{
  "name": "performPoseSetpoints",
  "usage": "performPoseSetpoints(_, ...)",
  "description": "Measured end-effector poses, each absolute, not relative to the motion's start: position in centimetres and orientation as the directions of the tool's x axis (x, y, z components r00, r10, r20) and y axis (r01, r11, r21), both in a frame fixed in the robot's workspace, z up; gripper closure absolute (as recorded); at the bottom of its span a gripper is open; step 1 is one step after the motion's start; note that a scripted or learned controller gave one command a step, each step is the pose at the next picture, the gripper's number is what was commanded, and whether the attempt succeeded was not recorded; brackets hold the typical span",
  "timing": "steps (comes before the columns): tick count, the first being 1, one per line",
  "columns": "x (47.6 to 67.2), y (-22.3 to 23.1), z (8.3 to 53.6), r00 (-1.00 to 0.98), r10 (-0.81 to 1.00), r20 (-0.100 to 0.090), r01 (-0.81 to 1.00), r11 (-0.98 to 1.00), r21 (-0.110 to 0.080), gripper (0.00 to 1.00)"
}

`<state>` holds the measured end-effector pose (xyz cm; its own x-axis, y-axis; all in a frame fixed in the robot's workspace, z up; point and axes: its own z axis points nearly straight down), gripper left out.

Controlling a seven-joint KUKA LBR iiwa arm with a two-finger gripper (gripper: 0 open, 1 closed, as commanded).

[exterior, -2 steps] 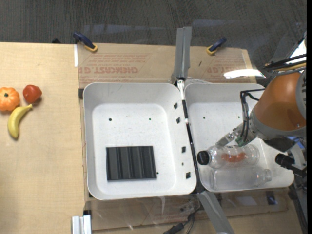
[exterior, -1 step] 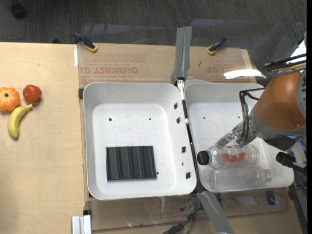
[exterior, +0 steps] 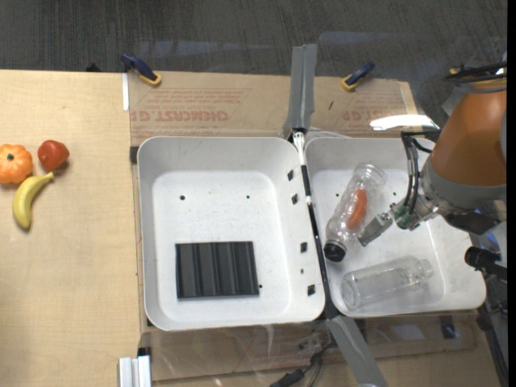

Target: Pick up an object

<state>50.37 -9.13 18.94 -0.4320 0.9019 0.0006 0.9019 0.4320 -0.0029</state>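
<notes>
Two bottles crowd my right bin (exterior: 451,301), one (exterior: 355,208) slanted beside me, one (exterior: 387,281) lying along the front wall, while the left bin (exterior: 210,184) lies open beyond a black block (exterior: 217,269).

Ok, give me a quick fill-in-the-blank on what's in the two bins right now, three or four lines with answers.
1. The ribbed black tray lies in the ____ bin.
2. The right bin holds ____ clear plastic bottles.
3. The bottle with a black cap has something ____ inside it.
4. The pincer sits right beside the ____-capped bottle, above the empty bottle.

Answers: left; two; orange; black
</notes>
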Motion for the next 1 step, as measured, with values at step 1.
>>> performPoseSetpoints(1,55.03,-11.46,12.78,-0.298,0.955,-0.001,0.954,0.298,0.003,0.00)
